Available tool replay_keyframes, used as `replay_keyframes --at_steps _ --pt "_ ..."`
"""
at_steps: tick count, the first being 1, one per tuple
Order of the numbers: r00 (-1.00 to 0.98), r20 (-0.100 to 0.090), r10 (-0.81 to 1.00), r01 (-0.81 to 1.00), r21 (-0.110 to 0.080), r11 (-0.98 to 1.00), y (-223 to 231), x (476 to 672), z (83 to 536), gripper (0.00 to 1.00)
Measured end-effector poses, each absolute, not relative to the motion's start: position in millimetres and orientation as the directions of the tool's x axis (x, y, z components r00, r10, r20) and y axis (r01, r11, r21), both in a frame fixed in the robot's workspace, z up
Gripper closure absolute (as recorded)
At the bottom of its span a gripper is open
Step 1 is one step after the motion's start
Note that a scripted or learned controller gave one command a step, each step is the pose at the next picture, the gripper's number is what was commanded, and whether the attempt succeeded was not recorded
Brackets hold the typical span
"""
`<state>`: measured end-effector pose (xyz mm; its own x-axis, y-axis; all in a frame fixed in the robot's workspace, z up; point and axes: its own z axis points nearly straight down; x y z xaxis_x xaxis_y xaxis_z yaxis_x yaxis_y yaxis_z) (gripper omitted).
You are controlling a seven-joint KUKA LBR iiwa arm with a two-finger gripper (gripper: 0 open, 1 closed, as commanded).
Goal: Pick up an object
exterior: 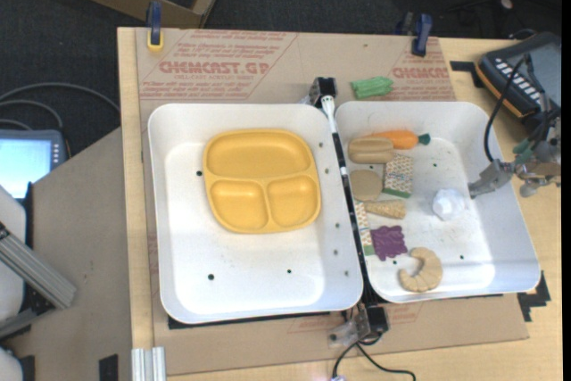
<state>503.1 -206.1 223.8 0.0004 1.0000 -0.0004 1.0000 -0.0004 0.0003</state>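
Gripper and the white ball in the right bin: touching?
Apart. The camera view shows the gripper at the bin's right edge, with bare bin floor between it and the white ball.

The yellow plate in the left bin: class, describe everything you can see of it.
The yellow plate is a rounded rectangle that looks like smooth matte plastic. Raised ridges split it into three compartments: one wide one along the far side and two smaller ones on the near side. Nothing lies in any of them. It sits flat and right side up, slightly turned, in the far half of the left bin, resting on the bin floor and touching no other object.
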Motion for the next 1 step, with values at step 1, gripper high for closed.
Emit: replay_keyframes --at_steps 1 --pt "-0.003 0.006 1.000 1.000 -0.010 0.003 -165.2 513.7 115.8 0.00"
